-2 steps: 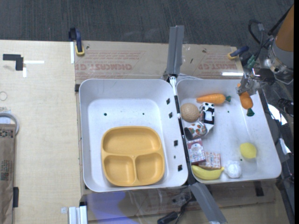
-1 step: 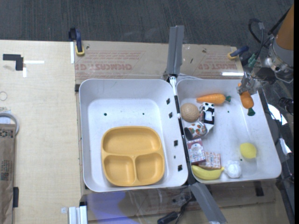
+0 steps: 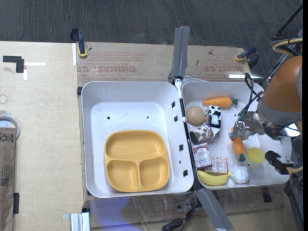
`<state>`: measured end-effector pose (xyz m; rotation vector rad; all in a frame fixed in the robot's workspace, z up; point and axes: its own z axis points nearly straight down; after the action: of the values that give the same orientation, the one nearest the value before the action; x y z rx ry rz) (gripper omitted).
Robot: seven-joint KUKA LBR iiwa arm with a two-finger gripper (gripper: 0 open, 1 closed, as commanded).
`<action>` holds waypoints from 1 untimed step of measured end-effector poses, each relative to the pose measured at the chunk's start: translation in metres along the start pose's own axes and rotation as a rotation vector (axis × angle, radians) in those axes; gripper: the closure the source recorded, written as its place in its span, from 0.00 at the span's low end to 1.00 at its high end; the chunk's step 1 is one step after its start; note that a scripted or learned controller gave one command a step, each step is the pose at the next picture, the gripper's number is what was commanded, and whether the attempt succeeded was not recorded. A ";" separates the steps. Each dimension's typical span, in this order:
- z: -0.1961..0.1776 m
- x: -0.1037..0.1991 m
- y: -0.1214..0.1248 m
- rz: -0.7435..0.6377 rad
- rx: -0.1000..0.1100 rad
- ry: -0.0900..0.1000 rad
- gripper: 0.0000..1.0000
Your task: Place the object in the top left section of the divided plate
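A dark grey carpeted floor fills the far side of the scene. Nearer lies a pale wooden benchtop, with a brown cardboard sheet printed in red letters laid over its far middle. A blue-and-yellow clamp grips the cardboard's far left corner; another clamp holds the far right

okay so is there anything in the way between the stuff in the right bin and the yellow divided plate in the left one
Only the bin walls. The divided plate lies in the left bin with nothing visible in its sections. Between it and the gripper, which is over the right bin, stand the two bins' adjoining rims, so anything carried must be lifted over them.
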<state>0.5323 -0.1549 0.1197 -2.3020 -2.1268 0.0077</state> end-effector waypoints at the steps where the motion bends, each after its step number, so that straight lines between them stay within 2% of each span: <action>1: 0.010 0.034 -0.025 0.357 0.000 0.000 1.00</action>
<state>0.5097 -0.1187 0.1097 -2.6437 -1.6849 0.0101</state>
